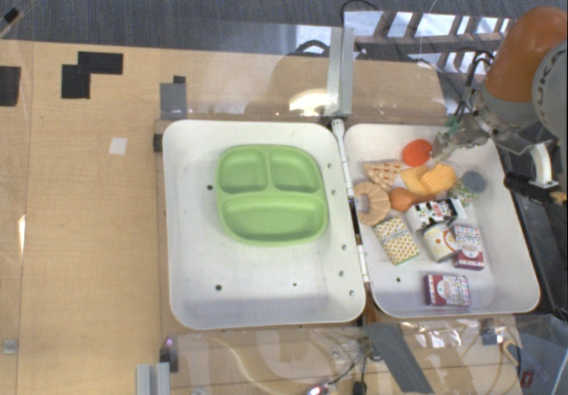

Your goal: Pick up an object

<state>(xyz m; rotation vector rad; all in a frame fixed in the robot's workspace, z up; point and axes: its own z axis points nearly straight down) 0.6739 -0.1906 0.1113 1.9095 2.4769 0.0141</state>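
Our gripper [446, 143] sits low over the far part of the right bin [524, 242], its tip just beside the orange ball [417, 152] and above the yellow wedge [432, 178]; whether it is released or clenched we cannot tell, and we see nothing caught in it. The arm [524, 65] reaches in from the right at a slant, which we judge suits a try at the far end of the pile. The things to pick lie bunched toward the bin's left and middle: a waffle piece [383, 173] and a croissant [373, 202] close to the divider, an orange carrot-like piece [404, 199] touching the wedge, a patterned packet [398, 242], a white cup [437, 242], a small carton [468, 247] and a red-and-white box [446, 289] nearer the front edge. A grey disc [473, 180] lies a little apart to the right. We think the crowding makes a clean grasp awkward in the middle, while the ball, the disc and the front box have more open floor around them. The bin's right side is mostly bare, giving room to draw back. In the left bin [191, 287] a green divided tray [271, 193] sits centred, with open white floor all round it.
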